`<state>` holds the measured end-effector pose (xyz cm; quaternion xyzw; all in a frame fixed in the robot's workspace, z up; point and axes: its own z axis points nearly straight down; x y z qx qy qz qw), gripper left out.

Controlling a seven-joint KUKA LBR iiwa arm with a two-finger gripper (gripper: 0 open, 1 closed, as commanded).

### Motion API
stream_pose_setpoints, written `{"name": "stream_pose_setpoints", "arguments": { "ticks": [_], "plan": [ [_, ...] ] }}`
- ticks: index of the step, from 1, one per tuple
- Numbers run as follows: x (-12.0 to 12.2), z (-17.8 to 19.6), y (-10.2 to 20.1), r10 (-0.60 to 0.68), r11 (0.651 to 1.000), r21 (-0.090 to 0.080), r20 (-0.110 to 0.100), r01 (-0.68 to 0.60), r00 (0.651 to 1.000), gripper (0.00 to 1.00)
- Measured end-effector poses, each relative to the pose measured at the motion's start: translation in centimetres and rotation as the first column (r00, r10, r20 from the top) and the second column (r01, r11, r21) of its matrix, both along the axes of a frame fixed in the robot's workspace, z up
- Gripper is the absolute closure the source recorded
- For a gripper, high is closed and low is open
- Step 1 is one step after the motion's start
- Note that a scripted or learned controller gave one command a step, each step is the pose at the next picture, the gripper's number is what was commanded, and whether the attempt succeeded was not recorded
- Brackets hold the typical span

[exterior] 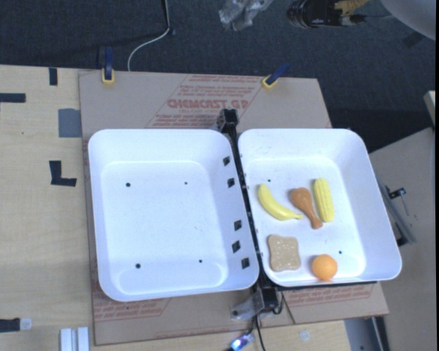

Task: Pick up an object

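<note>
The right bin (355,146) holds several toy foods. A yellow banana (276,203) lies at its left-centre, with a brown drumstick (306,205) beside it and a corn cob (324,199) to the right of that. A slice of bread (284,253) and an orange (324,267) rest near the front wall. My gripper (246,3) hangs blurred at the top of the camera view, high above the dark floor beyond the bench and well away from both bins. Nothing is seen in it.
The left bin (106,196) sits next to the right one, joined along a black-clipped seam (236,196). Both stand on a brown board (197,101) held by two clamps. A white cable (150,42) trails at the back.
</note>
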<state>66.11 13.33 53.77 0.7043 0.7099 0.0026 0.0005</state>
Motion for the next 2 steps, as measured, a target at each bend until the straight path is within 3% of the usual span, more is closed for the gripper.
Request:
{"name": "stream_pose_setpoints", "arguments": {
  "ticks": [1, 2],
  "plan": [
    [0.6, -0.4, 8.4, 0.001, 1.0, -0.001, -0.006, -0.001, 1.0, 1.0],
    [0.3, -0.4, 10.1, -0.005, 1.0, -0.003, -0.005, 0.005, 1.0, 1.0]
  ]
}}
